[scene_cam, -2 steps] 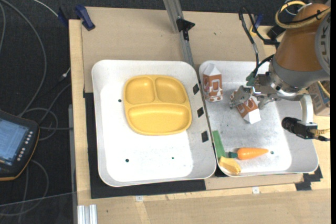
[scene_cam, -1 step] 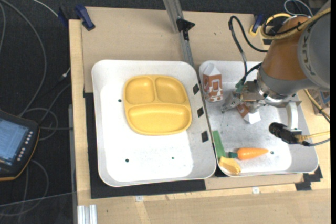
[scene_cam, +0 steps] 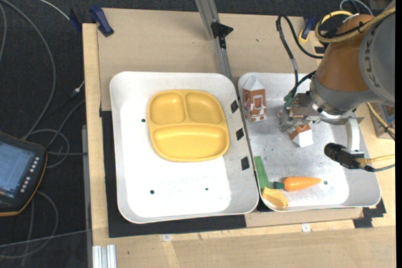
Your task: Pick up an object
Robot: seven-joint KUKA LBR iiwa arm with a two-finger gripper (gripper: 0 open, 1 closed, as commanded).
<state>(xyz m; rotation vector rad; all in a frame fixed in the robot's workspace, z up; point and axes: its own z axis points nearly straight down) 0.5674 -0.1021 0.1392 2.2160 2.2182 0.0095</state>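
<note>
My gripper (scene_cam: 294,118) is low in the right bin (scene_cam: 358,198), near its middle. A small white and brown block (scene_cam: 303,134) lies right at the gripper's lower right tip, touching or nearly touching it. A white and brown carton (scene_cam: 254,103) stands upright to the gripper's left, near the bin's left wall. An orange carrot (scene_cam: 302,183) lies at the bin's front. Left of the carrot are a green stick (scene_cam: 259,171) and a yellow piece (scene_cam: 275,199) in the front left corner.
The left bin (scene_cam: 135,198) holds a yellow divided plate (scene_cam: 187,125) in its back half. A slanted metal post (scene_cam: 207,3) rises behind the gap between the two bins. The arm's grey and orange body (scene_cam: 352,66) hangs over the right bin's back right.
</note>
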